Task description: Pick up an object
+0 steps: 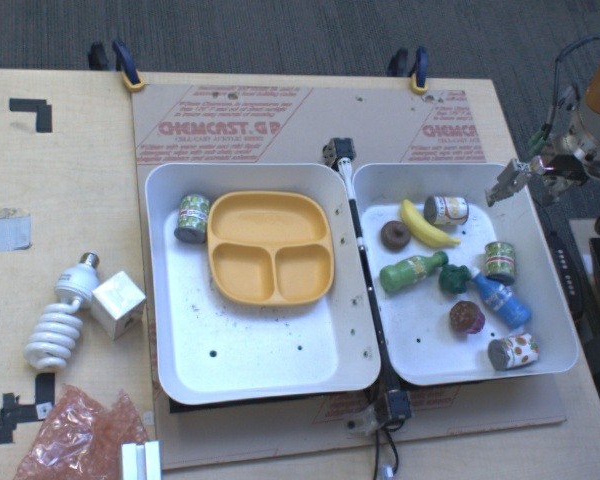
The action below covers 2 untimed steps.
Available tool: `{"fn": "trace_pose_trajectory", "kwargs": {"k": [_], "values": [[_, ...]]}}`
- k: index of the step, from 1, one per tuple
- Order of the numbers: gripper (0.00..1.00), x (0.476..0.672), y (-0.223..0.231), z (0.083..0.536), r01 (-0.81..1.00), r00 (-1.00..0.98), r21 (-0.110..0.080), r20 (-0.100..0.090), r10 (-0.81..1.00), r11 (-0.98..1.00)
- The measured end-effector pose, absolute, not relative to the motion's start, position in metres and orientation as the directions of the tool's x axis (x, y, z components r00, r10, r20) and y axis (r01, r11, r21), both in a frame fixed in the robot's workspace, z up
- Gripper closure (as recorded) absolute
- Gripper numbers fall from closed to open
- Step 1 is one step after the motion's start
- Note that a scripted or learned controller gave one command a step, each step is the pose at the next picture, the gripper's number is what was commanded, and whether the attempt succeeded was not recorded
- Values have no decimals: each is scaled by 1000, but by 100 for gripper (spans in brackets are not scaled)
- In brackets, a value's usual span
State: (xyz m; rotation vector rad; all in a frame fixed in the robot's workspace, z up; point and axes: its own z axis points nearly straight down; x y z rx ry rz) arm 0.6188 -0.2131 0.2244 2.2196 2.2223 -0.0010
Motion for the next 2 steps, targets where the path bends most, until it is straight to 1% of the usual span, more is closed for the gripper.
{"fn": "trace_pose_trajectory", "kwargs": {"k": [1,2], "values": [[0,611,-131,93,1000,-1,0,-1,1000,1],[0,657,-150,92,1000,-2,-8,0,1000,2]]}}
